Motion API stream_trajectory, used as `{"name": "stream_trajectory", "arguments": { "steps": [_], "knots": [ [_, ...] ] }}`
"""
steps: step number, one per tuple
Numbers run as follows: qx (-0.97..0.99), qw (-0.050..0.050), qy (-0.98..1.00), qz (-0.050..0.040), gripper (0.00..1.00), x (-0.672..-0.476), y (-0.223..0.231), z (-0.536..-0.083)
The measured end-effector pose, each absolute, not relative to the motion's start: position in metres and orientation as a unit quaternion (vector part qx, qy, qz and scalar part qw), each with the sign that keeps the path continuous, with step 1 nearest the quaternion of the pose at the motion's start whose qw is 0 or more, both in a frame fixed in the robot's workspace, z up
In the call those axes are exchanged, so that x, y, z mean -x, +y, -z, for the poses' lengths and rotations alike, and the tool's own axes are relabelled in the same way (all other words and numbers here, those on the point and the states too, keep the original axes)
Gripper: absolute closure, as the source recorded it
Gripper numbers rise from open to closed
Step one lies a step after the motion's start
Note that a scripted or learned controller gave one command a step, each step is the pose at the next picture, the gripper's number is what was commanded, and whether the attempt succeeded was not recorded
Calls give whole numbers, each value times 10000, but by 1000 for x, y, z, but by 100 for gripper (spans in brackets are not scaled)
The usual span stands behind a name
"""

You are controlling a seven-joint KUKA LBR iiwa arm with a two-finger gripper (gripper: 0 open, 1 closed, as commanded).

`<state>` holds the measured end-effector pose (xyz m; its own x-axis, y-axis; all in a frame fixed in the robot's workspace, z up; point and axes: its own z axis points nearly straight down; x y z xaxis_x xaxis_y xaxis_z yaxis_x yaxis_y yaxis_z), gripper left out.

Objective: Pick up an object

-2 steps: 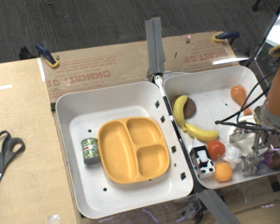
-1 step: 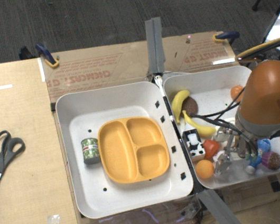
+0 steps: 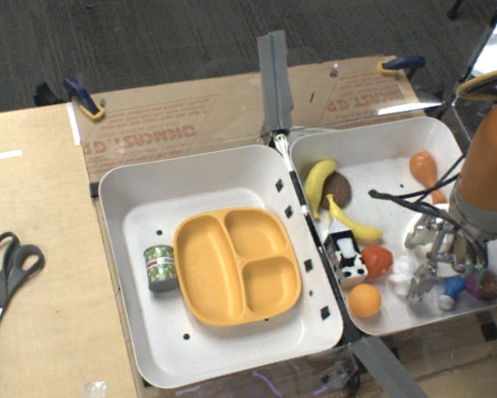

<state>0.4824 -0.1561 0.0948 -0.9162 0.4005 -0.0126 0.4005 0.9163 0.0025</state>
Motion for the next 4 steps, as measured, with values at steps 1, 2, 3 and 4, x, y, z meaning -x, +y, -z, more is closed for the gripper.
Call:
{"name": "stream_trajectory", "arguments": {
  "steps": [1,2,3,4],
  "knots": [
    [-2676,76,9635,4,0,-498,-94,-95],
    [-3164,63,9486,-5,0,-521,-155,-95],
    [-3166,107,9485,12,0,-484,-105,-96],
    [-3154,58,9490,0,0,-561,-164,-96]
  ]
}}
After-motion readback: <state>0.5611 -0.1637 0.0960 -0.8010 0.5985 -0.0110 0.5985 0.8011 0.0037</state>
